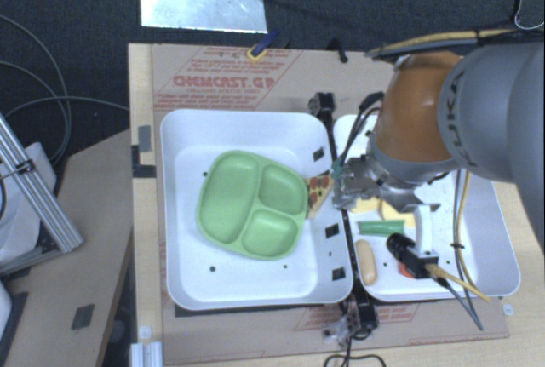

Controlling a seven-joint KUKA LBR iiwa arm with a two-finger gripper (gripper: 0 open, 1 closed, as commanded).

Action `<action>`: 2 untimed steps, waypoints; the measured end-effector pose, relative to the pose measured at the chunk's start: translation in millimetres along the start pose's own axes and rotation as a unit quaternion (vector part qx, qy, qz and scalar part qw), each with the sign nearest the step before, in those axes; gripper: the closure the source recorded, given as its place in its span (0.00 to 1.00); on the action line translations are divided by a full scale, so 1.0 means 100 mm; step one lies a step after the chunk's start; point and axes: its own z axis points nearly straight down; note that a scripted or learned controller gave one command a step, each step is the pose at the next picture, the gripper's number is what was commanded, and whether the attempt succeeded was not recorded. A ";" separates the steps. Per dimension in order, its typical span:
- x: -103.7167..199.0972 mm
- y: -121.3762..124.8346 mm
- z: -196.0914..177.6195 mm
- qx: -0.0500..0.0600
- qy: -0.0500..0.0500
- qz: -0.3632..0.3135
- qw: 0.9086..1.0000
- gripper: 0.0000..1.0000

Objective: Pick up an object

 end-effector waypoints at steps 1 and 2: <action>-0.55 0.07 -1.74 -0.014 -0.003 0.007 1.000 1.00; 0.01 -0.37 -1.42 -0.002 -0.001 0.001 1.000 1.00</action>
